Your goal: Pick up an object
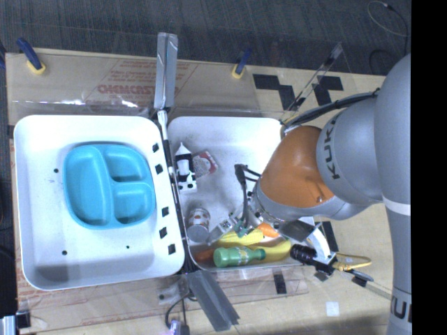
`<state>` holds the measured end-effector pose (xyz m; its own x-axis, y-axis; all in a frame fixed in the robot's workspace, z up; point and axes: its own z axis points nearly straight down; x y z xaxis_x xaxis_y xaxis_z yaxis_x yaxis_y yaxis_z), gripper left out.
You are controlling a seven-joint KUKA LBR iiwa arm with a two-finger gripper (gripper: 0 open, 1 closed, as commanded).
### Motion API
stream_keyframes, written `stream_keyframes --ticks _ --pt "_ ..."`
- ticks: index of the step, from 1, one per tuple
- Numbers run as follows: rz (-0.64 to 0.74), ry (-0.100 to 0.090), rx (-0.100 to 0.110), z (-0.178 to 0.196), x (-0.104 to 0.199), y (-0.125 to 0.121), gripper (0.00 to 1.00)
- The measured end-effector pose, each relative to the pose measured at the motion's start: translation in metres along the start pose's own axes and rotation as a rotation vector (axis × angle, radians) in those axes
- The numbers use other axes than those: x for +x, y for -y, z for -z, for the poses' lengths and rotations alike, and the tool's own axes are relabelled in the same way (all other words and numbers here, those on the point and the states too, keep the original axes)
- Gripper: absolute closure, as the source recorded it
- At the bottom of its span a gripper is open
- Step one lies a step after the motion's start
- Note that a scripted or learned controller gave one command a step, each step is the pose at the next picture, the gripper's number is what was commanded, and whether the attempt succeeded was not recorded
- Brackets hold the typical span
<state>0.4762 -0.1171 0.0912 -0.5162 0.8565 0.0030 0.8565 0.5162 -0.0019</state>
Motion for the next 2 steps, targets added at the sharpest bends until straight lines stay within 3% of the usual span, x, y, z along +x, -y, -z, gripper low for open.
stream_keyframes --ticks 1,2 --pt "-0.040 0.002 -0.001 0.001 -0.060 -0.063 0.00" --pt "0.154 0.000 0.003 0.002 -0.115 -0.141 0.00"
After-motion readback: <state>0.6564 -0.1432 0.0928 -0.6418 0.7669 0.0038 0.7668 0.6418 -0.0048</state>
